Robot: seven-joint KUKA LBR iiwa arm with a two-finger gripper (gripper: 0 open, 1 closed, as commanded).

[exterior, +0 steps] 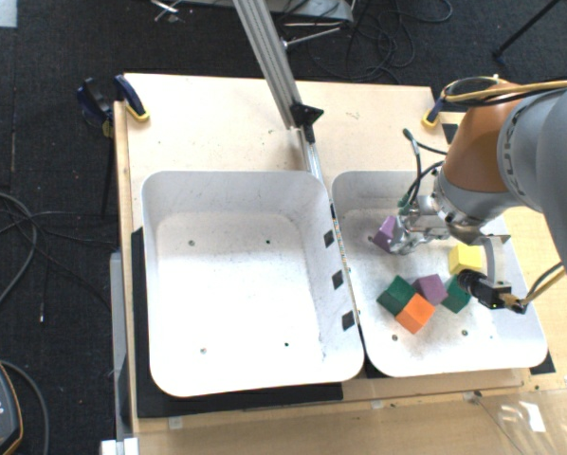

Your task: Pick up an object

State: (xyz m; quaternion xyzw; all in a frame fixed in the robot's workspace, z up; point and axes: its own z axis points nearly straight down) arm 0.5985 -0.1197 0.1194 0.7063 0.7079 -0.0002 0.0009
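A purple block [387, 230] sits in the right bin [521, 349], at the tips of the claw [400, 234], apparently clamped between its fingers, though the view is too small to be sure. It lies on the claw's left end, toward the bin divider. The green block [394, 295], orange block [415, 313] and yellow block [465, 258] rest nearer the front of the worktop [217, 121].

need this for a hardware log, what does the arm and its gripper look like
The arm is a thick, rounded grey cylinder with a copper-orange band just above the wrist. Thin black and yellow cables loop around the wrist and trail off its lower side. The gripper is a small silver-grey metal assembly.
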